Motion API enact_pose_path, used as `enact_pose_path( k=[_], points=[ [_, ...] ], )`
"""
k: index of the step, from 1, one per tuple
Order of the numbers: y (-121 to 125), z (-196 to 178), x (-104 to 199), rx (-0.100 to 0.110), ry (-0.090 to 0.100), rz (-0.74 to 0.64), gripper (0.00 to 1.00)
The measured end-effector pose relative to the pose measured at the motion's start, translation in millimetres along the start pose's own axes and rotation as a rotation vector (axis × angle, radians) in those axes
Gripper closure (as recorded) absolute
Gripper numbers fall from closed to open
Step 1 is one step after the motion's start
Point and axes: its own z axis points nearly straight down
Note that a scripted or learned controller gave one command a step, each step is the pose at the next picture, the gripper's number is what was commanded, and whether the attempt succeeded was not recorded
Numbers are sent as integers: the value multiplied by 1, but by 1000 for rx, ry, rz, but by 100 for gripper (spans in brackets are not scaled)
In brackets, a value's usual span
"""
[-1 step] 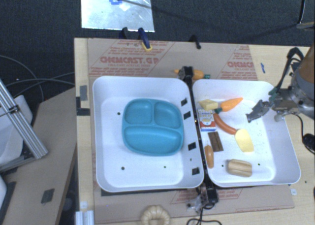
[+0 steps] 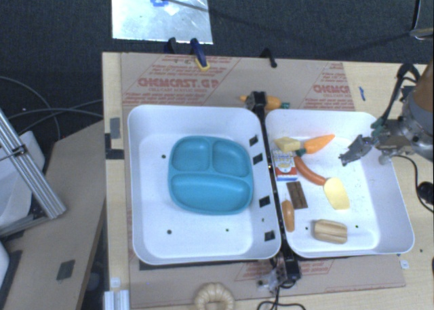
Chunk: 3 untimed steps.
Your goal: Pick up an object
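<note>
Clearly the dark fingers (image 2: 349, 152) point leftward over the right bin (image 2: 390, 234), low above its white floor near the upper right part; they look slightly spread, with nothing between them. Behind them the gripper (image 2: 352, 152) body widens into a grey metal block, and the wrist runs off to the right, where the arm (image 2: 420, 108) is cut by the frame edge, so its upper links are hard to make out. A dark cable loops up beside the wrist.

Left of the fingertips, apart from them, lie the toy foods: an orange carrot (image 2: 319, 143) touching a pale yellow wedge (image 2: 287, 144), a small printed packet (image 2: 284, 164), an orange-red sausage (image 2: 310, 171), a yellow lemon-like piece (image 2: 337, 193), a brown bar (image 2: 296, 194), a small orange piece (image 2: 289, 216) by the divider, and a tan bread roll (image 2: 330, 231) near the front wall.

The left bin (image 2: 146, 234) carries a blue divided plate (image 2: 209, 174). Both bins sit on a cardboard sheet (image 2: 176, 81) on the bench (image 2: 81, 186). A beige ring (image 2: 215, 296) at the bottom edge is partly cut off.
</note>
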Motion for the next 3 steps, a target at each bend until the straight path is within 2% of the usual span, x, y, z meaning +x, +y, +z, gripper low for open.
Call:
enact_pose_path(
  k=[2, 3],
  points=[
    [-8, 104, -14, 2, 0, 2, 0],
    [1, 154, -8, 2, 1, 1, 0]
  ],
)
